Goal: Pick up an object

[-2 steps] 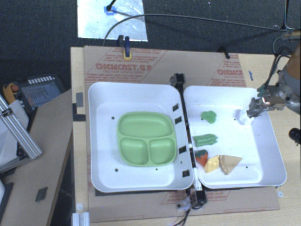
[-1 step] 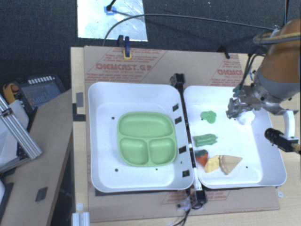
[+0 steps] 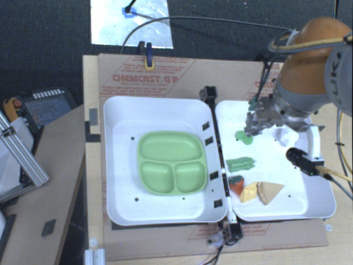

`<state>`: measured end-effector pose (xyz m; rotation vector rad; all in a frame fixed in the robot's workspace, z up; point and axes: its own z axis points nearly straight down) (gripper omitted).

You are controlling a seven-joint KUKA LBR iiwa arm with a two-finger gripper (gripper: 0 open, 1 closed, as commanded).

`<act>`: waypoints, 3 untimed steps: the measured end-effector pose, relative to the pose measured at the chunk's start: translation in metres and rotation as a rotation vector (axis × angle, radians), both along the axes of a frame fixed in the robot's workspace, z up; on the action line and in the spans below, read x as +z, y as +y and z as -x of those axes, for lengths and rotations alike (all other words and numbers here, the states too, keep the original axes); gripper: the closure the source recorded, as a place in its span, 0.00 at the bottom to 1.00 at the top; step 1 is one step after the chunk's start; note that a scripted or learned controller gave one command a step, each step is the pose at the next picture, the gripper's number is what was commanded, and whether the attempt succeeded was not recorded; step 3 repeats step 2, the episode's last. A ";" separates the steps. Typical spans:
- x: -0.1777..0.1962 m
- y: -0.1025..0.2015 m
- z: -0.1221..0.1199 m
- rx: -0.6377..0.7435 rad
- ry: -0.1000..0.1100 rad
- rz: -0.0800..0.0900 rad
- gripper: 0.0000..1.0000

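Observation:
My gripper (image 3: 252, 127) hangs low over the back left part of the right bin (image 3: 317, 203). A small round green object (image 3: 244, 138) lies just below and left of the fingertips, very close to them. Nearer the front of that bin lie a green pickle-like piece (image 3: 240, 163), a red and orange piece (image 3: 236, 184), a yellow wedge (image 3: 249, 192) and a tan wedge (image 3: 269, 191). I see nothing gripped between the fingers.
The left bin (image 3: 118, 148) holds a green three-compartment plate (image 3: 170, 162). A black divider bar (image 3: 216, 148) runs between the bins. A black cylindrical part of the arm (image 3: 300, 160) and a white piece (image 3: 314, 139) overhang the right bin's right side.

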<state>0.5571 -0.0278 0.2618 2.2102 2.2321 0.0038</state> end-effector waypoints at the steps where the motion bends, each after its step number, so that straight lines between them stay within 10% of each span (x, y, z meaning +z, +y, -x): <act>1: -0.019 0.052 0.000 0.000 0.002 -0.001 1.00; 2: -0.020 0.114 -0.001 0.000 0.000 -0.001 1.00; 3: -0.020 0.114 -0.001 0.000 0.000 -0.001 1.00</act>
